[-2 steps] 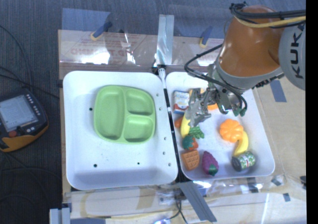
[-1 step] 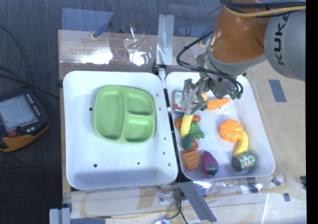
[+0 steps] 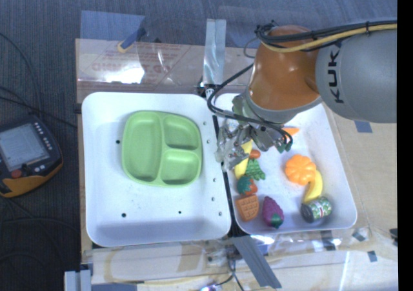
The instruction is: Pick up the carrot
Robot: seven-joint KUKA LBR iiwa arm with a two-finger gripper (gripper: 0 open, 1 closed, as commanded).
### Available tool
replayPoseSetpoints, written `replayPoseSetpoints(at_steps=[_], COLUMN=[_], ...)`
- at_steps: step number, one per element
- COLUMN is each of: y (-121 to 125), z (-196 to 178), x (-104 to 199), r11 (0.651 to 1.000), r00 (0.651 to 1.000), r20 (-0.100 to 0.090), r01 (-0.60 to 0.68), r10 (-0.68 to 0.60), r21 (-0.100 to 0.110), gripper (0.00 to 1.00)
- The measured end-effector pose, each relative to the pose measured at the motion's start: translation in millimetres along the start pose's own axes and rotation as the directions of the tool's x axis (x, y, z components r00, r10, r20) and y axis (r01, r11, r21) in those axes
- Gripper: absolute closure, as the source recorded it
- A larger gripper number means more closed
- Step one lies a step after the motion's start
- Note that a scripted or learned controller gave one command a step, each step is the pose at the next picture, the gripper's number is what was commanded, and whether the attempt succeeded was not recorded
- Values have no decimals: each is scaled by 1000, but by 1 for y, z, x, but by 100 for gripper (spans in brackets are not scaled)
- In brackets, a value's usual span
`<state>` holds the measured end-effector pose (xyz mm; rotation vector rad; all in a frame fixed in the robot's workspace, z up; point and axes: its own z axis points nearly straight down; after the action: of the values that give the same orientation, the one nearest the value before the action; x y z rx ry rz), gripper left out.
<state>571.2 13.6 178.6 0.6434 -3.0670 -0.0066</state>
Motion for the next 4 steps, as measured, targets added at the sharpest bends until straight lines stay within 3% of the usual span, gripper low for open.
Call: replayPoseSetpoints(at_steps=[2,3,4], y=[-83,-166,-141], z=[-29,-21,89], x=[7,48,125], r11=[998,989,992], r00=[998,989,992], r20=[5,4,14], r01=[56,145,125], r10=[-56,-145,-125], r21=[5,5,11], gripper=[100,100,100])
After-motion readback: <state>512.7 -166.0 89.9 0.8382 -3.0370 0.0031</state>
